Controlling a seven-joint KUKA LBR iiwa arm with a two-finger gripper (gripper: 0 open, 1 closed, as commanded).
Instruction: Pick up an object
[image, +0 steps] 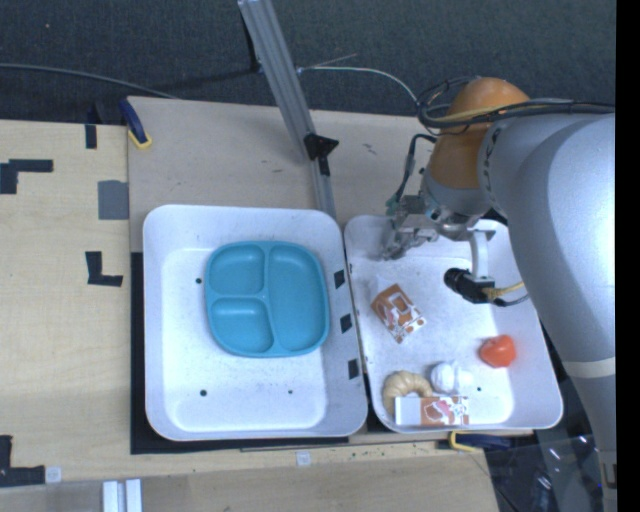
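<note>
In the left bin (165, 400) you have one teal divided tray (267, 299). The right bin (540, 395) holds five candidates: one patterned box (398, 312), one croissant (406, 384), one flat packet (433, 410), one white piece (445, 376), one orange-red piece (497, 351). Your gripper (400, 240) hangs at that bin's upper left corner with nothing between its fingers; whether they're spread, I cannot tell. You're at the approach step: next, centre over the box and descend.

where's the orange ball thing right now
The orange ball lies in the right bin, near its right wall, below the gripper and up and right of the white object.
</note>
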